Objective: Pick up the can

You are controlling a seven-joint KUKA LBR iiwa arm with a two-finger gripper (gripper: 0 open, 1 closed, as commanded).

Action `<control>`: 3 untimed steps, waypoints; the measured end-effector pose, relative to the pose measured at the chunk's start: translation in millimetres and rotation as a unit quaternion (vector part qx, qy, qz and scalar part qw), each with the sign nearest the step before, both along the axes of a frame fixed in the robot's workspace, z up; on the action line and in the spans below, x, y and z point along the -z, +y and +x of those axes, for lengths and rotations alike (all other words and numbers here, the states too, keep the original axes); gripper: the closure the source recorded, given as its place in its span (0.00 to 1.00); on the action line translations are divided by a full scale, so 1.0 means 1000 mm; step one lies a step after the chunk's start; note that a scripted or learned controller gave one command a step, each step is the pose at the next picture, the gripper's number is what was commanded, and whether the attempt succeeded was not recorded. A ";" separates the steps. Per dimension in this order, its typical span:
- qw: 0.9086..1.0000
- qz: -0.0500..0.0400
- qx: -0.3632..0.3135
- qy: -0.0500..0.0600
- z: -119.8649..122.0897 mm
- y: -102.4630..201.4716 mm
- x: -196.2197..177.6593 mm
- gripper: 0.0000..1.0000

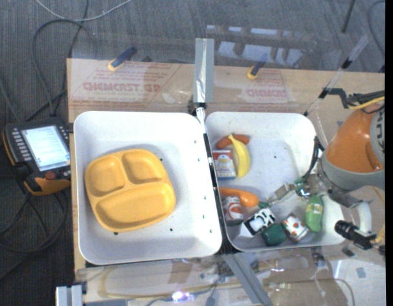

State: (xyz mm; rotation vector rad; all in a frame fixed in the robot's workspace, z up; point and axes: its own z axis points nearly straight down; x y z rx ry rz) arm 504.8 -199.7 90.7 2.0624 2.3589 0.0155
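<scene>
Over the right bin's (279,123) near right part the gripper (305,189) hangs low from the arm (353,148); whether it is open or closed I cannot tell. Just below it lies a green bottle (314,213), and beside that the can (294,228), on its side against the near wall. Toys crowd that corner, likely leaving little room around the can. The banana (241,156) lies farther off; the yellow tray (129,188) sits in the left bin (88,126).
</scene>
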 end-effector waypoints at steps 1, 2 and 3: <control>1.000 0.006 -0.011 0.007 -0.018 -0.013 -0.021 0.00; 0.994 0.006 -0.108 0.004 -0.015 -0.011 0.001 0.00; 0.994 0.000 -0.107 -0.001 -0.013 -0.014 -0.009 1.00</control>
